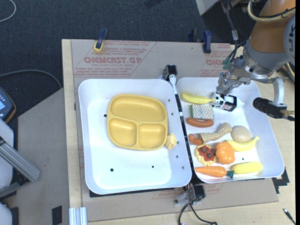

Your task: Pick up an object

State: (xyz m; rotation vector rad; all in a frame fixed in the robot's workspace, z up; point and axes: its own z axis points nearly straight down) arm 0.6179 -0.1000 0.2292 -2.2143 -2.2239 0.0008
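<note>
Banana [197, 98] lies crosswise, stem pointing left, just beside the claw [224, 99].

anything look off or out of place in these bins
One thing: a small pale yellow piece sits loose in the left bin, against the right edge of the yellow divided plate, while all the other toy food is crowded in the right bin. Nothing looks spilled or broken.
</note>
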